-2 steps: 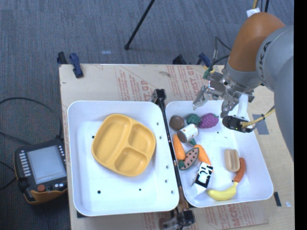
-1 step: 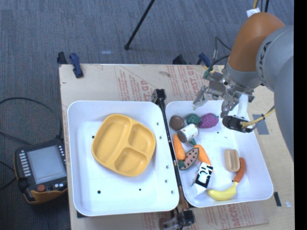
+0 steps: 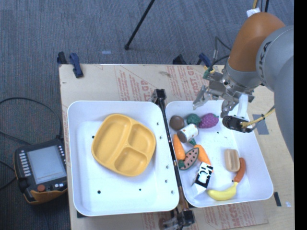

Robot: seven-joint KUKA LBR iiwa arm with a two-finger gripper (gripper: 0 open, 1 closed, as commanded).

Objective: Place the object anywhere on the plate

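Banana point(image 3: 222, 193): lies at the right bin's point(image 3: 265, 176) near edge
Gripper point(image 3: 215, 101): jaws apart, nothing between them, above the bin's far side
Nearest toy: purple grapes point(image 3: 208, 120), just below the jaws
Plate point(image 3: 124, 144): yellow, left bin point(image 3: 86, 195), well left of the gripper

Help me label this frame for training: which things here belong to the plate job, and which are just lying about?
Job:
- plate, yellow, in the left bin
- toy foods in the right bin, any could be the object: banana, carrot, grapes, hot dog
- gripper, above the right bin

Lying about:
- pendant, left of the bench
- clamps on the bench edge
- tripod leg
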